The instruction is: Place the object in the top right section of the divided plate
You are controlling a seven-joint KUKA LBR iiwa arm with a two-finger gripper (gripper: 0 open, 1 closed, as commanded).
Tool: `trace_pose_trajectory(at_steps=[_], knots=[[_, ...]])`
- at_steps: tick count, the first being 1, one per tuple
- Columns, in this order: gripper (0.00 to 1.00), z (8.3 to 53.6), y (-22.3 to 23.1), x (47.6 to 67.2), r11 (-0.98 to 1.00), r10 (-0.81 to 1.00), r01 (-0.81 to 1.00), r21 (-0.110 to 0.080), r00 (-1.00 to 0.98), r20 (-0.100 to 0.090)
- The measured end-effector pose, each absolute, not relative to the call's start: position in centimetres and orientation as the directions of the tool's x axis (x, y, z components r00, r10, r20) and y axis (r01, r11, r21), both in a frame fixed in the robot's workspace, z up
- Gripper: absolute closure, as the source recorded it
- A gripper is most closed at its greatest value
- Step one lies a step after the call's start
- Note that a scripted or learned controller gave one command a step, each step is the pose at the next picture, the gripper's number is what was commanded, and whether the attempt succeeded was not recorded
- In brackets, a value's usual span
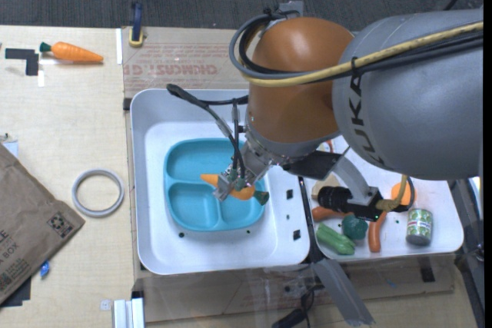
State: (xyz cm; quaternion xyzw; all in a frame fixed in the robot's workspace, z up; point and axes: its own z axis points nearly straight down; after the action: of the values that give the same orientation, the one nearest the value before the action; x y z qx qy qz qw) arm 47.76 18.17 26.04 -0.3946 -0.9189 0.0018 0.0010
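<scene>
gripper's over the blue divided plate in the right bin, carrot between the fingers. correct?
Wrong bin. The camera view shows the blue divided plate in the left bin, not the right. The rest holds: the gripper is over the plate with the carrot between its fingers.

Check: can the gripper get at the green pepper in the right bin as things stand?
Probably yes, after a retreat. The gripper sits over the blue divided plate with a toy carrot at its fingers. The green pepper lies uncovered, but toys crowd it.
</scene>
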Motion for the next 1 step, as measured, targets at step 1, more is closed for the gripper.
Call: trace_pose_trajectory(at_steps=[1], knots=[[1.0,22.12,9.93,51.13,0.78,0.626,0.626,-0.003,-0.78,0.0]])
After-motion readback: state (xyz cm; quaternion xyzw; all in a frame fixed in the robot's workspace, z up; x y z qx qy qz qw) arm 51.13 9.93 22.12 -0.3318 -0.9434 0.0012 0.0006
